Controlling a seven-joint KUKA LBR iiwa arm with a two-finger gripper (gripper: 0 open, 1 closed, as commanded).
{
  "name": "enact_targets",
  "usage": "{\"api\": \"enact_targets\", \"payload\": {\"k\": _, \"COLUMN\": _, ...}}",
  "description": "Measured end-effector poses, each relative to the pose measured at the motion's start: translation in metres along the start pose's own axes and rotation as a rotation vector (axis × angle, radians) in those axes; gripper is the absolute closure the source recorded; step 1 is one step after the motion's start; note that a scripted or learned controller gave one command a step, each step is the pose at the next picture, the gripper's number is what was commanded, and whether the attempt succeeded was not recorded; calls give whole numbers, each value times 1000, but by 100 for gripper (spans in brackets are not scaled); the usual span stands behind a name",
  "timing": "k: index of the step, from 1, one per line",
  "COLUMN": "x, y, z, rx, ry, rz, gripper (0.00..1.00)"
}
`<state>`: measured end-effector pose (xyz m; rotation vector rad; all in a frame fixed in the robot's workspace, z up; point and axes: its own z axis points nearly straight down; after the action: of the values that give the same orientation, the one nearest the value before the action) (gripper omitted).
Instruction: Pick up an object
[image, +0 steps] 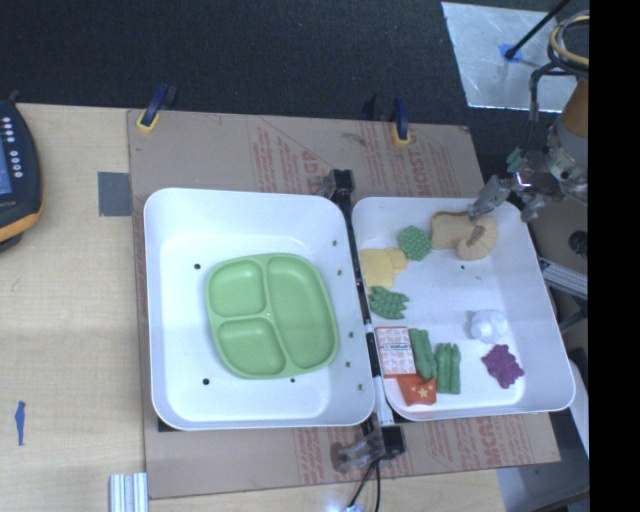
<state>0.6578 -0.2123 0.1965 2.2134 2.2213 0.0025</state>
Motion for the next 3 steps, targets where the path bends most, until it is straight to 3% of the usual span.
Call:
{"api": "enact_targets", "payload": {"k": 1, "x": 34, "y": -77, "z": 111, "rx": 22, "ry": 8, "rz": 1, "gripper": 0}}
{"api": "enact_targets", "payload": {"k": 2, "x": 0, "y": -1, "z": 103, "rx": 1, "ry": 0, "rz": -3, "gripper": 0}}
{"api": "enact_targets", "payload": {"k": 3, "x": 1, "y": -3, "z": 93, "rx": 8, "ry": 1, "rz": -6, "gripper": 100}}
